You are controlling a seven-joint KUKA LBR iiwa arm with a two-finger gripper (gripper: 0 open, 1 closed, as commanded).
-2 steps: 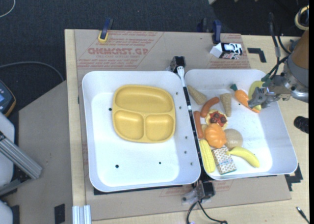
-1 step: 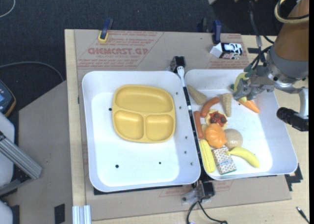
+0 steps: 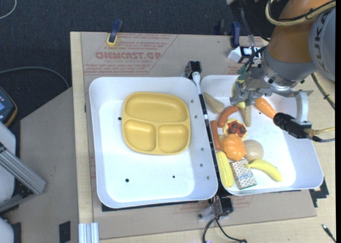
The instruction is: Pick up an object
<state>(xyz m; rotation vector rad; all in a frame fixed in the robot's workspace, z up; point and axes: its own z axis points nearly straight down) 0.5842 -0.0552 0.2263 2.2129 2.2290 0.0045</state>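
Observation:
My gripper [image 3: 241,100] hangs low over the upper part of the right bin [image 3: 303,154]. It is right above an orange-red sausage [image 3: 228,113], with a carrot [image 3: 265,107] just to its right. Below them lie a pizza slice [image 3: 236,128], an orange pepper [image 3: 233,146], a pale round potato [image 3: 254,150], a banana [image 3: 267,169], a corn cob [image 3: 225,169] and a small printed box [image 3: 243,174]. A beige wedge [image 3: 213,102] rests at the gripper's left. The gripper's body hides what is directly under it.
The left bin [image 3: 106,130] holds a yellow three-compartment plate [image 3: 156,122]. A black clamp [image 3: 193,69] sits at the top of the divide between the bins. A black cable end [image 3: 290,123] from the arm reaches over the right bin.

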